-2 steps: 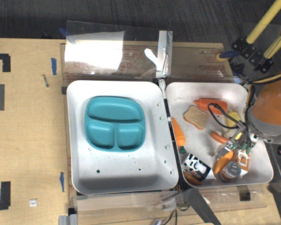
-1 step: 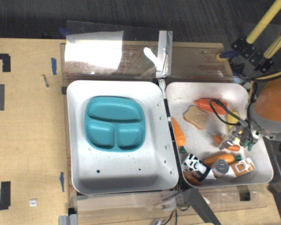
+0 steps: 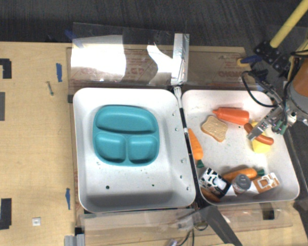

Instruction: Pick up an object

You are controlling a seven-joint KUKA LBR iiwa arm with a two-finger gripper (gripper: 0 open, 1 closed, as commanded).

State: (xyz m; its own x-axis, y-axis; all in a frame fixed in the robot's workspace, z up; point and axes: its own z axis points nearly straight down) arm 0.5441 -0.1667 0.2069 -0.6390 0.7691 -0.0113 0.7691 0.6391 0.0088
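Note:
The right white bin (image 3: 292, 174) holds several toy foods. A tan toast slice (image 3: 214, 128) lies near its middle, with an orange-red sausage shape (image 3: 231, 115) just behind it. A carrot (image 3: 195, 145) lies along the bin's left wall. At the right side sits a yellow piece (image 3: 262, 147) with a small red piece (image 3: 266, 139) on top. My gripper (image 3: 263, 128) hangs low over this red and yellow pair, reaching in from the right, and I cannot make out whether it touches them.
The left white bin (image 3: 87, 183) holds a teal divided plate (image 3: 126, 134). At the right bin's front lie a black-and-white item (image 3: 212, 178), an orange carrot (image 3: 242, 173), a grey-capped bottle (image 3: 241, 183) and a small white-orange box (image 3: 267, 181). Cables (image 3: 262, 81) hang at the far right.

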